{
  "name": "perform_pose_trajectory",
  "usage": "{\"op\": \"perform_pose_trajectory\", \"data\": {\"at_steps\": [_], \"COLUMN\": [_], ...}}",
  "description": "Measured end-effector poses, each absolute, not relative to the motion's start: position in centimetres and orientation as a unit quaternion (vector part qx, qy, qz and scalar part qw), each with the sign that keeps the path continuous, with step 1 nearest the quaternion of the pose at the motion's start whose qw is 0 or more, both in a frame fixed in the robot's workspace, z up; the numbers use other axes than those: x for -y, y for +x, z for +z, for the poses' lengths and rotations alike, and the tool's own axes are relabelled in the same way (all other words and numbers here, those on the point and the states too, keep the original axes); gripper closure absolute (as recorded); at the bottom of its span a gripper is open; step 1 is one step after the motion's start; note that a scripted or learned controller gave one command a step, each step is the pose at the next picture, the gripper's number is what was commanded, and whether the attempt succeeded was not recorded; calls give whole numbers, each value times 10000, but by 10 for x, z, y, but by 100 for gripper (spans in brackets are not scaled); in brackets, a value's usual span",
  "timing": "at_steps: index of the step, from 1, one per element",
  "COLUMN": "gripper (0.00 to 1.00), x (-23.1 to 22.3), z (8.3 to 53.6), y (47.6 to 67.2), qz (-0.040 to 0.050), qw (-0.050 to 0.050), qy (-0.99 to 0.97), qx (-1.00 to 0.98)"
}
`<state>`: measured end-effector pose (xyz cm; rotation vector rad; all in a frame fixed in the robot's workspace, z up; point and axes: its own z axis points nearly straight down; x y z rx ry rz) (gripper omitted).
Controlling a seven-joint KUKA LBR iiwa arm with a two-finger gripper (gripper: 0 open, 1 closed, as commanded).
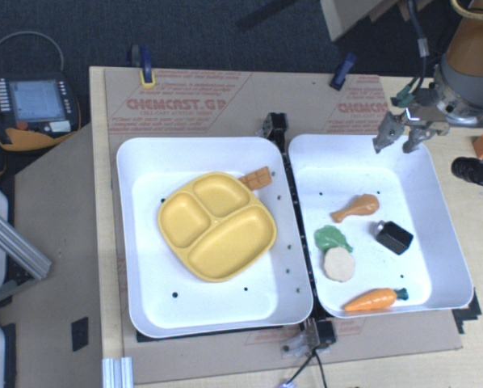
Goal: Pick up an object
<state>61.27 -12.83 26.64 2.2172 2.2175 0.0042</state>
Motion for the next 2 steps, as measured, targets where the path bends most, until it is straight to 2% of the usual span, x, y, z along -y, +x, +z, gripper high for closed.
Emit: {"op": "perform_pose_trajectory", "data": {"at_steps": [2], "gripper": [100], "x": [46], "z": [259], "y": [576], "qz": [-8], "qw": [-15], "qy": [7063], "qx": [-7079]}}
